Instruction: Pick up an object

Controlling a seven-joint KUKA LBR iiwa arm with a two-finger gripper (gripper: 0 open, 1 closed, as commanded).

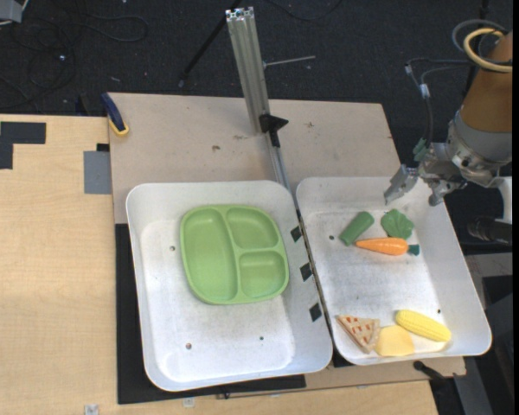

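Camera view looked down on two shallow white bins set side by side on a pale bench. The left bin held a light green plastic plate with three compartments, lying flat toward the bin's upper middle. The right bin held the toy food. Near its upper part lay a dark green oblong vegetable piece, tilted, and just to its right a leafy green piece that touched the top of an orange toy carrot, which lay roughly level with its green stub pointing right. Along the lower edge of that bin sat a waffle-patterned tan wedge, a pale yellow rounded piece touching it, and a yellow corn cob just beside that.

The grey arm with its orange band reached in from the right, and the two-finger gripper hung over the upper right rim of the right bin, above the leafy piece and apart from it. Its fingers stood spread apart, with nothing between them.

A metal post rose behind the bins.
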